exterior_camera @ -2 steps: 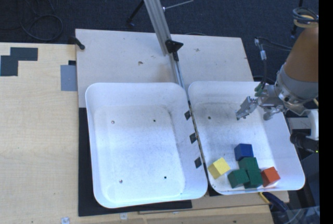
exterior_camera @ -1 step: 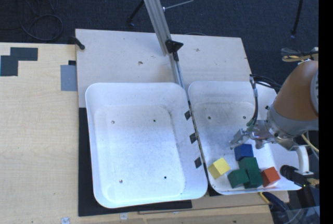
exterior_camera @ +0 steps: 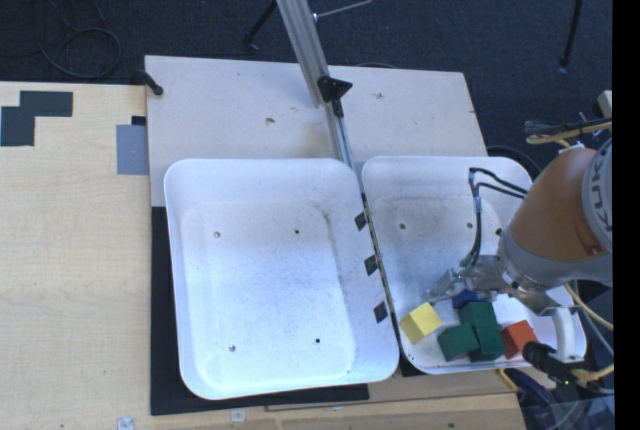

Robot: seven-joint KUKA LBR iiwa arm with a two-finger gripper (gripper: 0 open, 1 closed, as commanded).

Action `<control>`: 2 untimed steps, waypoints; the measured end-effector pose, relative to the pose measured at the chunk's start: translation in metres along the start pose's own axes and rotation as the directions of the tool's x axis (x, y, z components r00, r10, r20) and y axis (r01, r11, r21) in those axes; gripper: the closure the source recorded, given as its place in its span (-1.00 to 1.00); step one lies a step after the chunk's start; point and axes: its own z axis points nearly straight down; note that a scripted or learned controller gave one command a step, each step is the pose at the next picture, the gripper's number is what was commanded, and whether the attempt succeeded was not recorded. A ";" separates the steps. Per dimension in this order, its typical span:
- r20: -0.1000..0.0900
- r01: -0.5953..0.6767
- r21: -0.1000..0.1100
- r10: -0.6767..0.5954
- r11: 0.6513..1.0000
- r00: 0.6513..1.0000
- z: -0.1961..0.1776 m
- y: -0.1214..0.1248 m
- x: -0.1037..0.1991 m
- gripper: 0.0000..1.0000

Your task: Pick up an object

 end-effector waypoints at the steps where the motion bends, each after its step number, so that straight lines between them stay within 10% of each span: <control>1: -0.002 -0.005 0.002 0.005 1.000 1.000 -0.011 0.000 -0.001 1.00; 2: 0.002 0.007 -0.007 -0.007 1.000 1.000 -0.003 0.076 0.043 1.00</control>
